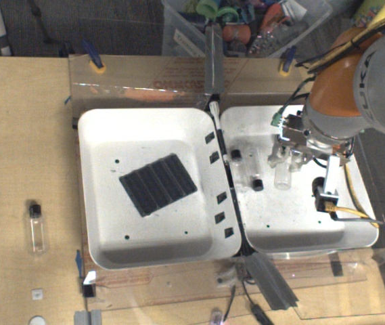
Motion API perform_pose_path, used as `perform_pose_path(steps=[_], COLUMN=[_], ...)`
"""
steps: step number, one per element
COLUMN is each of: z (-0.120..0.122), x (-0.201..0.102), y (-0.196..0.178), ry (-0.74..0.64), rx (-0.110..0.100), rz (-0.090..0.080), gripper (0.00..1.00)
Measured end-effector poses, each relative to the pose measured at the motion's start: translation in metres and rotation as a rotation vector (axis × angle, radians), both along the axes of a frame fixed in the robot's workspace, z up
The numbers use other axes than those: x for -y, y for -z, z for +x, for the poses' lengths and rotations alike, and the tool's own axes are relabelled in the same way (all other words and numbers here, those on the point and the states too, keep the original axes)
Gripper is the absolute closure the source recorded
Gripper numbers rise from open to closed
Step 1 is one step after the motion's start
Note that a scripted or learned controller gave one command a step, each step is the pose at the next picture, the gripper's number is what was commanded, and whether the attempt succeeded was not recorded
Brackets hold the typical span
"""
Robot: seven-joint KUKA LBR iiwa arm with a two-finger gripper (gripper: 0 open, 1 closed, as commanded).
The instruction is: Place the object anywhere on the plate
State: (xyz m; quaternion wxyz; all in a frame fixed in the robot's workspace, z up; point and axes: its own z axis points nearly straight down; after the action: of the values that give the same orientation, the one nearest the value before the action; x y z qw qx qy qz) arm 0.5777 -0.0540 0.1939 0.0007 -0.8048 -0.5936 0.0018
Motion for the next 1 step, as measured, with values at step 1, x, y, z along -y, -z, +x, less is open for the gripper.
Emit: perform_pose_path(steps=[1], z=[0.0436], x=[-0.0239], y=[0.0097], ry=[-0.297], rx=[0.004], rz=[0.001], gripper=[1.0])
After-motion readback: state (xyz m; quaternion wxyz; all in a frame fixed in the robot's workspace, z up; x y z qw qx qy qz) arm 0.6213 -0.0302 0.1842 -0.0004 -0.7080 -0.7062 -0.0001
